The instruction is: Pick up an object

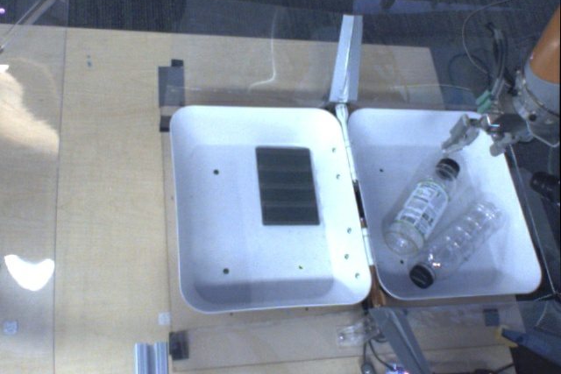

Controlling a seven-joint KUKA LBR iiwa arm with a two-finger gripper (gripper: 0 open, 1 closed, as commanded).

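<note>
Two clear plastic bottles lie in the right bin [386, 140]. One bottle [419, 210] carries a printed label, and its black cap points up toward the back right. The other bottle [463, 234] lies beside it on the right, its black cap toward the bin's front edge. A flat dark rectangular block [285, 186] rests in the middle of the left bin [202, 215]. My gripper [478, 138] hovers over the back right corner of the right bin, just above the labelled bottle's cap. It is open with nothing between its fingers.
A metal divider post [345, 70] rises between the bins at the back. Cables [491, 48] hang at the upper right behind the arm. Bare wooden bench [88, 188] spreads to the left of the bins.
</note>
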